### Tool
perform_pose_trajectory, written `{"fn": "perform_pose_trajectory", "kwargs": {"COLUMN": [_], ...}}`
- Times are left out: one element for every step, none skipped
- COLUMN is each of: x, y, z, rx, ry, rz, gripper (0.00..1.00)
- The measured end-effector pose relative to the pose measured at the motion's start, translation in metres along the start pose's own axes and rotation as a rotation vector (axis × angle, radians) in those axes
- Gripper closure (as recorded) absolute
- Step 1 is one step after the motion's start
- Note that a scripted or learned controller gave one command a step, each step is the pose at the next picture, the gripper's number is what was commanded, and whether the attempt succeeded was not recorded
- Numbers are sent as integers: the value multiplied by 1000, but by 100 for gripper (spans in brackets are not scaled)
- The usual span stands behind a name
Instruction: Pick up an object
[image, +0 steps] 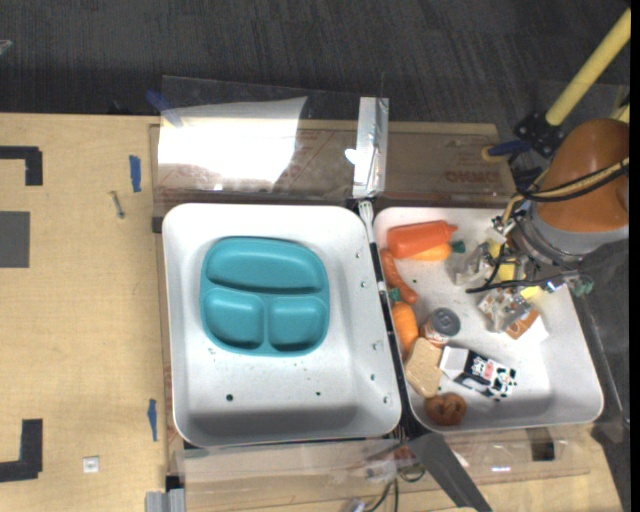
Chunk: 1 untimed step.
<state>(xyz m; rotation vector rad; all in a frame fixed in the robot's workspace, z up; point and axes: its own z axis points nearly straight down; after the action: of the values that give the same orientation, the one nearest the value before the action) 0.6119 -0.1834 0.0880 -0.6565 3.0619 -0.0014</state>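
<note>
The right bin (570, 385) holds several small items. An orange carrot-shaped piece (420, 240) lies at its far left, and a smaller orange piece (404, 324) rests against the left wall. Near the middle sits a round grey-lidded can (441, 323), with a tan bread slice (424, 366) and a brown round item (446, 407) in front of it. A black-and-white packet (487, 373) lies toward the front. My gripper (505, 290) hangs low over the bin's right half, wrapped in cables, just above a small orange-brown item (521, 320).
The left bin (190, 390) carries a teal divided plate (265, 293). A metal divider (370, 150) and a clear sheet (235, 145) stand behind the bins. The arm's orange band (590, 175) rises at the right. Wooden bench lies to the left.
</note>
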Motion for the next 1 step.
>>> {"fn": "perform_pose_trajectory", "kwargs": {"x": [-4], "y": [0], "z": [-13], "rx": [3], "ry": [-12], "rz": [2], "gripper": [100]}}
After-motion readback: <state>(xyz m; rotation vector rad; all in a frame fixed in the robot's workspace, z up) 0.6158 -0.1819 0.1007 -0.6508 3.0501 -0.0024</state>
